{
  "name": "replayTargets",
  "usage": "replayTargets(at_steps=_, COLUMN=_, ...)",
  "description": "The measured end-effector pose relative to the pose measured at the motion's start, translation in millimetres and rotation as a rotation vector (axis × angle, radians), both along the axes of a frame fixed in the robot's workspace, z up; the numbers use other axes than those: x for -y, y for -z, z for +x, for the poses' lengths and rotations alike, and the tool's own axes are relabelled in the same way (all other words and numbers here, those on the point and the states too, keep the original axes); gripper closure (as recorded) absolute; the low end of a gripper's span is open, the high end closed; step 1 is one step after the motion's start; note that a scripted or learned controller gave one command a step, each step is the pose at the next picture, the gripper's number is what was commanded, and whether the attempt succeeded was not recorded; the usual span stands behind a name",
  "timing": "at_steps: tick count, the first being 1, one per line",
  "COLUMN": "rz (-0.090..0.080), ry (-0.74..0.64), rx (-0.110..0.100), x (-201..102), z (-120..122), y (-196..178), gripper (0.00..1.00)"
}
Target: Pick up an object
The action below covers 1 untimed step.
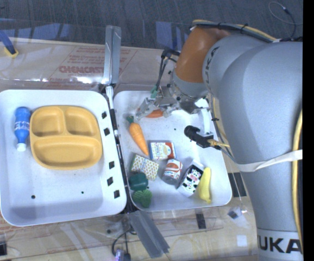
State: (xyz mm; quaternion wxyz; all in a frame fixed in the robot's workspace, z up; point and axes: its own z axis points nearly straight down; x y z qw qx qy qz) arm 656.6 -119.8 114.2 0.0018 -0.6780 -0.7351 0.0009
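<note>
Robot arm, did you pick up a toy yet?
Not clearly. The gripper is down at the back of the right bin, over a small orange-red piece. Whether it has a grip is unclear. The carrot and banana lie in the bin, so lifting remains.

One fixed camera above, looking down slantwise on both bins [5, 145]

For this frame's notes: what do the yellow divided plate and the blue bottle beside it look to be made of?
The divided plate looks like moulded plastic with a matte finish: uniform yellow, soft rounded compartment ridges, no glare. The blue bottle also seems plastic, slightly glossy, with a white cap and printed label; the picture leaves its exact material open.
</note>
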Motion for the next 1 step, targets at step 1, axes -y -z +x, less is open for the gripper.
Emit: replayTargets(at_steps=1, rz=0.0, ry=-0.18, rx=0.002, x=-19.8, z=-16.1, y=21.5, gripper=0.0)
